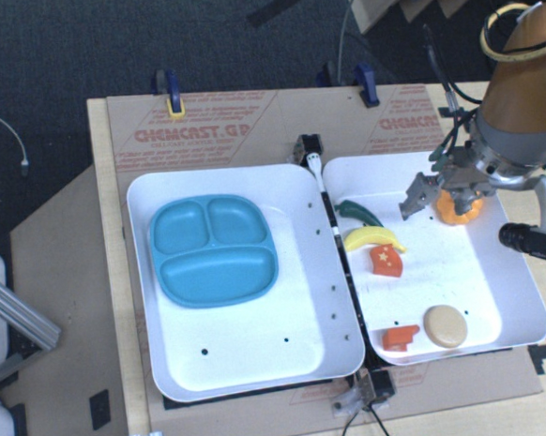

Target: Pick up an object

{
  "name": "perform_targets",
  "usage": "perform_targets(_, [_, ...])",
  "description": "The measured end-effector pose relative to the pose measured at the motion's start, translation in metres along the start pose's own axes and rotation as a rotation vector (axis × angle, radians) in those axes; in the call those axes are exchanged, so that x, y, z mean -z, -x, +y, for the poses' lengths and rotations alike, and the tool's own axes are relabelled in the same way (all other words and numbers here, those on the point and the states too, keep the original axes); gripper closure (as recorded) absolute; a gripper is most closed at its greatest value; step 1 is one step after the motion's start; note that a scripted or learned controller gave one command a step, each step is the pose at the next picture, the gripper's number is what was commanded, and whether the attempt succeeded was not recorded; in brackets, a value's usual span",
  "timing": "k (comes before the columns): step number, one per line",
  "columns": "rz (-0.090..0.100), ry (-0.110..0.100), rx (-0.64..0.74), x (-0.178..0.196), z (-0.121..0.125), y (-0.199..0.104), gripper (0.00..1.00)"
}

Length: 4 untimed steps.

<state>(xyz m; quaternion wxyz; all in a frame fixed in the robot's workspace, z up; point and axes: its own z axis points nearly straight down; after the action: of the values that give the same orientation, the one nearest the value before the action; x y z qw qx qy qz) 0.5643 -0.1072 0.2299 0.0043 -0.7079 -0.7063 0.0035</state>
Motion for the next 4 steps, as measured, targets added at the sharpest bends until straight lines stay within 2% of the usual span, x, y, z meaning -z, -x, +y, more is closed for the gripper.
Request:
perform_targets(1, [-0.001,0.011,0.002,0.005,0.002,0.000,0.00])
perform_targets(2, [0.001,0.004,0.002,-0.045,-0.007,-0.004,0.00])
perform_targets(4, [0.001,0.007,0.001,-0.148,-0.017,-0.002,0.00])
